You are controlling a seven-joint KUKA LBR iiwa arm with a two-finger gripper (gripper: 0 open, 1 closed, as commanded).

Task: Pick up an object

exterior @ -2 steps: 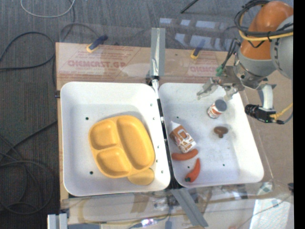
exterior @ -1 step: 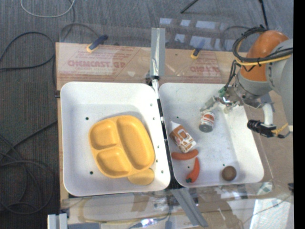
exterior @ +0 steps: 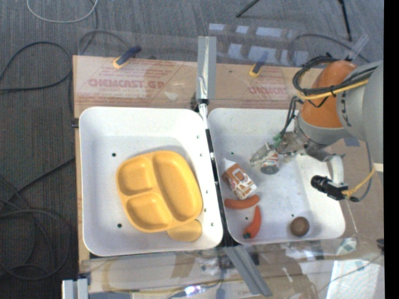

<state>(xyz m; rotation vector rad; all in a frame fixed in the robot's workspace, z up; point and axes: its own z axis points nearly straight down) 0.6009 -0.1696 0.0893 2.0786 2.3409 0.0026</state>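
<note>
Grey carpet with loose cables lies under a bench with two white bins. At nine o'clock, the left bin (exterior: pixel 93 167) holds a yellow tray (exterior: pixel 159 190). At three o'clock, the right bin (exterior: pixel 324 210) has a small box (exterior: pixel 239 180), a sausage (exterior: pixel 241 202), a red pepper (exterior: pixel 252 223) and a brown ball (exterior: pixel 300 226), spread apart so each is easy to grab. The gripper (exterior: pixel 269 157) hangs low near the bin's twelve o'clock wall; whether it grips anything cannot be told.

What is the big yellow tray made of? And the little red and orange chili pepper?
The yellow tray looks like smooth moulded plastic: one even colour, rounded compartment ridges, a soft sheen. The chili pepper is probably toy plastic or rubber, with a bright uniform colour and a slightly glossy look, though a real one can't be ruled out from here.
</note>
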